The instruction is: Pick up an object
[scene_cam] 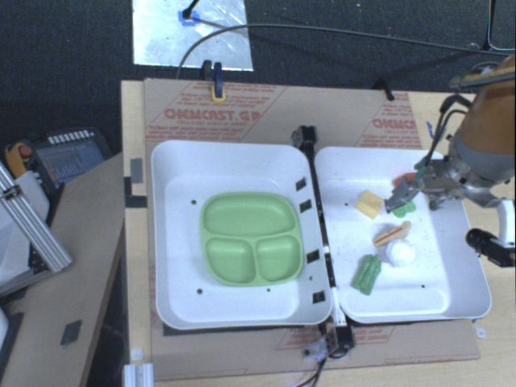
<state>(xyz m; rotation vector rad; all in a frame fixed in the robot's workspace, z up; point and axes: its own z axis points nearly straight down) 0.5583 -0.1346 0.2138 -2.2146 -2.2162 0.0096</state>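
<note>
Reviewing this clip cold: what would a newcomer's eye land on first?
Likely the green divided plate, alone in the middle of the left bin. Next, the gripper reaching in from the right over the right bin, just above a small green piece, with a yellow block, a white ball and a green pickle-like toy nearby.

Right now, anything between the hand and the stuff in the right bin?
Nothing visible. The hand sits low over the right bin, right at a small green piece, with a yellow block beside it. The orange stick, white ball and green pickle-like toy lie nearer the camera, unobstructed.
</note>
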